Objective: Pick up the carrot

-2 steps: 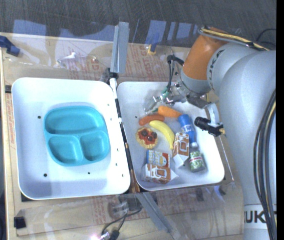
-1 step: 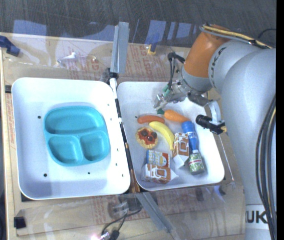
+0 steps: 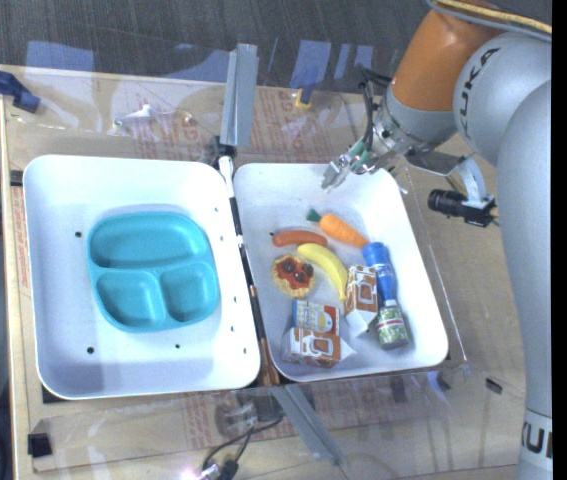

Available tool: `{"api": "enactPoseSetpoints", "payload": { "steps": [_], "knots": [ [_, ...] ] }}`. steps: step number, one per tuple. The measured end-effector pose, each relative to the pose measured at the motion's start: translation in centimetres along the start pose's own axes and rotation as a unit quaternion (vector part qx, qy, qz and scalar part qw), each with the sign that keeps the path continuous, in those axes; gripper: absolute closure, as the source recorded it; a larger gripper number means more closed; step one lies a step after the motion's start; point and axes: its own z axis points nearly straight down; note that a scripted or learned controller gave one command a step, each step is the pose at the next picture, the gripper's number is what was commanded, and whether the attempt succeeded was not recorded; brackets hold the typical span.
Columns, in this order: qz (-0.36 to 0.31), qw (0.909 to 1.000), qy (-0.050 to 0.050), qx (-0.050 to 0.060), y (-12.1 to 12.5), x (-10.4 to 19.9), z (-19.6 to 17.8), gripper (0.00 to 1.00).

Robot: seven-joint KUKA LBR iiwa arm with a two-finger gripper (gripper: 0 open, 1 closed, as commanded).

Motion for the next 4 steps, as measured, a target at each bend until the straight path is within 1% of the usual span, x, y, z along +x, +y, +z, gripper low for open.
{"api": "enactPoseSetpoints", "payload": {
  "steps": [1,2,3,4],
  "knots": [
    [0.0,1.0,0.0,0.0,0.0,0.0,0.0,0.0],
    [-0.061,0.9981,0.0,0.0,-1.4,-2.2,11.6,0.0],
    [-0.063,0.998,-0.001,0.0,-1.3,-2.2,10.5,1.0],
    [0.013,0.9999,0.001,0.0,1.1,2.1,-0.7,1.0]
  ]
}}
